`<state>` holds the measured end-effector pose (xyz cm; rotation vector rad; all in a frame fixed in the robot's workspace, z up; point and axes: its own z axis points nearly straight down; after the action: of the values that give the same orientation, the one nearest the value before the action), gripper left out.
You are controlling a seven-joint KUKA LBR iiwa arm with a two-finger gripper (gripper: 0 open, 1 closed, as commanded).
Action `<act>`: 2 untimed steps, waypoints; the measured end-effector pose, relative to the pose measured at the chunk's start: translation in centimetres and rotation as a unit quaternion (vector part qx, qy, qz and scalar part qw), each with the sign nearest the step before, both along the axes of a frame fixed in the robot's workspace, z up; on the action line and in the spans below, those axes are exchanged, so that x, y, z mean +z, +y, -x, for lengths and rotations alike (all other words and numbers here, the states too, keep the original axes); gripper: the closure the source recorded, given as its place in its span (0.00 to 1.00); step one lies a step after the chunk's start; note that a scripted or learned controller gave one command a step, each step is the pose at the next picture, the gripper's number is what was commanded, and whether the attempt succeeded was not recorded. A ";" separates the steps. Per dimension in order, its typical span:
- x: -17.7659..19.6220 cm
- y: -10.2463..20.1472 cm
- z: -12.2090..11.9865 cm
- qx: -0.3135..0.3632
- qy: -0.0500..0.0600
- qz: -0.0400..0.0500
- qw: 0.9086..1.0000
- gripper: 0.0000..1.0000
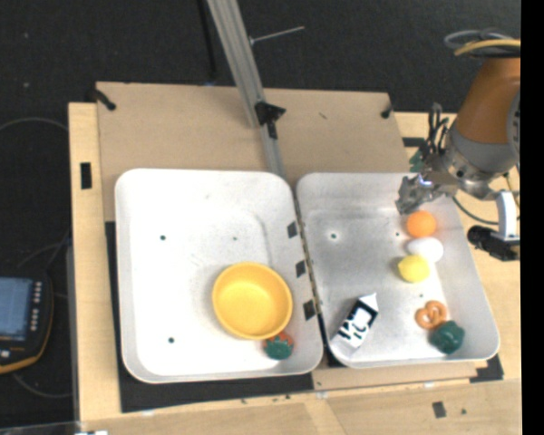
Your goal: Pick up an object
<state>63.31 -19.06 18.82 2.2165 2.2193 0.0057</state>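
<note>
Two shallow white bins sit side by side on a tan bench (208, 125), with the grey-and-orange arm (486, 107) reaching in at the right bin's (363, 216) far right corner. Its gripper (413, 193) hangs over that corner, just above an orange ball (421, 223); whether it is open or closed cannot be told from this angle, and nothing is seen held in it. Along the right bin's right side, the orange ball leads a short row: a white ball (425, 248) touching it, then a yellow ball (413, 268) just beside that. Nearer the bin's front right corner lie a small orange pretzel-shaped ring (431, 314) and a dark green lump (449, 337), close together. A black-and-white carton (356, 320) lies tilted near the front left corner of the same bin. In the left bin (190, 216), a yellow bowl (252, 300) stands upright toward the front right corner, with a small green-and-red piece (278, 346) just beside it at the front edge. A metal pole (240, 57) rises at a slant behind the bins.
</note>
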 end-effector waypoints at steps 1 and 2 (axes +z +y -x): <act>5.9 -0.9 0.4 -0.003 -0.001 0.001 1.000 1.00; 6.6 -0.9 0.3 -0.001 0.001 0.000 1.000 1.00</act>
<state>63.02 -19.95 25.41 2.2201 2.2186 0.0032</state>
